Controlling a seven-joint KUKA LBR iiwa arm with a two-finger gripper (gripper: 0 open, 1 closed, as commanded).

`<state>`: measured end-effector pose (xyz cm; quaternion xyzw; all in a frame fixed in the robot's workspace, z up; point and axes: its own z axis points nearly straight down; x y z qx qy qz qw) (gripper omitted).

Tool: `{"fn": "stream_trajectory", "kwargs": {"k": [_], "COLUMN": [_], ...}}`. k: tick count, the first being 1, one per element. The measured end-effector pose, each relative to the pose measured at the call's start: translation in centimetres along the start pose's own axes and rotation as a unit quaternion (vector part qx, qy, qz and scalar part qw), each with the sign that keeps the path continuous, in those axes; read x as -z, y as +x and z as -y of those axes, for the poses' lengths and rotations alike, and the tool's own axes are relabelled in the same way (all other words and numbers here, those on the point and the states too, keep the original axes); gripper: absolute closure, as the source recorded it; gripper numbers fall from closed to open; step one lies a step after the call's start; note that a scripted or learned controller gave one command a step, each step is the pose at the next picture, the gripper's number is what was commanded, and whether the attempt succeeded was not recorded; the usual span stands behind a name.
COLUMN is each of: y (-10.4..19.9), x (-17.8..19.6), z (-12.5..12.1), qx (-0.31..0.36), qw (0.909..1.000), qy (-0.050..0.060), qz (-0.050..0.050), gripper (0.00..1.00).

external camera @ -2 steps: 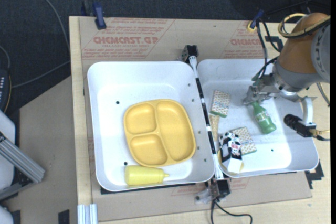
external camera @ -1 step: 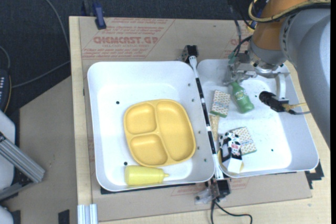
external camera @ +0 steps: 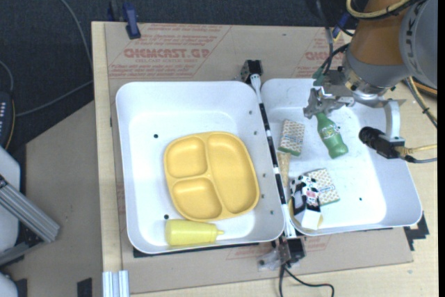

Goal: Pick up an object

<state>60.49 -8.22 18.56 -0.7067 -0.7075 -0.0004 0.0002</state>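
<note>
Green bottle (external camera: 332, 135): lies in the right bin (external camera: 396, 209), upper middle, neck toward the back and body slanting down to the right; it is the object nearest the arm.
Gripper (external camera: 321, 104): hangs just over the bottle's neck end, low in the bin; the metal fingers seem to straddle the cap, but from this slant I cannot tell how far apart they stand or whether anything is clamped.
Neighbours: a patterned packet (external camera: 293, 136) lies just beside the bottle on the left; a black-and-white carton (external camera: 314, 191) sits well apart toward the front.
Left bin (external camera: 132, 149): holds a yellow divided tray (external camera: 211, 174) and a yellow bottle (external camera: 192, 233), far from the action.
Doing it well: the neck is narrow and round, so a grip there may slip; centring across the fuller body, fingers square to its long axis, looks safer.
Risk: a descent off-centre could roll the bottle toward the packet.
Lift: straight up, slowly, until the bottle clears the bin floor.
</note>
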Motion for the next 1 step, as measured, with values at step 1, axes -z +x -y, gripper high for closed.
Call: {"fn": "stream_trajectory", "kwargs": {"k": [1], "y": [4.39], "x": [-0.11], "z": [1.84], "qx": [0.000], "qw": [1.0000], "qy": [0.002], "qz": [0.000], "gripper": [1.00]}}
